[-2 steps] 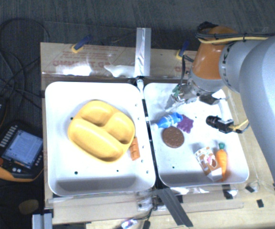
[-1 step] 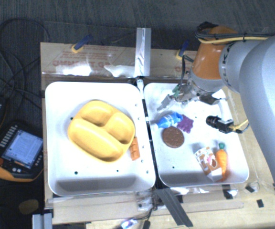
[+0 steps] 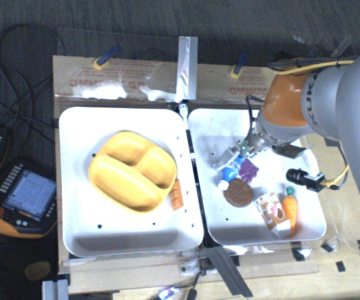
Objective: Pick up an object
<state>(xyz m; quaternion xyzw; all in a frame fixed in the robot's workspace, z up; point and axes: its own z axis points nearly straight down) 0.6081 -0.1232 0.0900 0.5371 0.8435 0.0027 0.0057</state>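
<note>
1. Two shallow white bins stood side by side. The left bin (image 3: 124, 233) held a large yellow loaf-shaped item (image 3: 132, 170), with a small orange piece (image 3: 176, 195) touching it at its 4 o'clock edge.
2. The right bin (image 3: 214, 124) held five loose items in a cluster from its centre towards 5 o'clock. These were a blue-and-white bottle-like item (image 3: 231, 167), a purple piece (image 3: 249, 170), a brown disc (image 3: 238, 194), a small printed carton (image 3: 269, 209) and a toy carrot (image 3: 290, 210).
3. The gripper (image 3: 245, 147) hung low over the right bin, just at 1 o'clock of the blue-and-white item and close above the purple piece. Whether the claw stood apart or together could not be told, and nothing was seen clamped in it.
4. Judgement: the blue-and-white item was the likeliest target, being nearest the gripper. It lay on its side near the bin's centre, touching or just beside the purple piece at its 3 o'clock.
5. Handling, as judged: light, rigid and probably smooth plastic, so liable to roll or squirt out under a pinch. The hold should be taken across the narrow body at mid-length, square to its long axis.
6. Risk: the crowding purple piece could be caught or nudged instead.
</note>
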